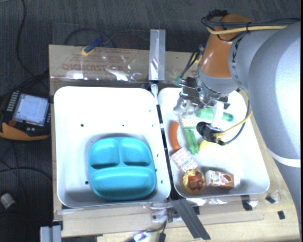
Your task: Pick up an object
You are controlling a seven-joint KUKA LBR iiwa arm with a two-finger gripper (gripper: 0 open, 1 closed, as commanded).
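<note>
The gripper (192, 110) hangs low near the right bin's (252, 180) far-left corner over crowded items, seemingly a green tube (191, 139) and an orange sausage (174, 135), so it may nudge neighbours or close on nothing.

A blue divided tray (122, 167) lies in the left bin (70, 110), toward its near side. Left of the bench, a handheld control pendant (25, 115) rests on dark carpet (20, 34). A clear plastic sheet (106, 64) covers the bench's far edge.
</note>
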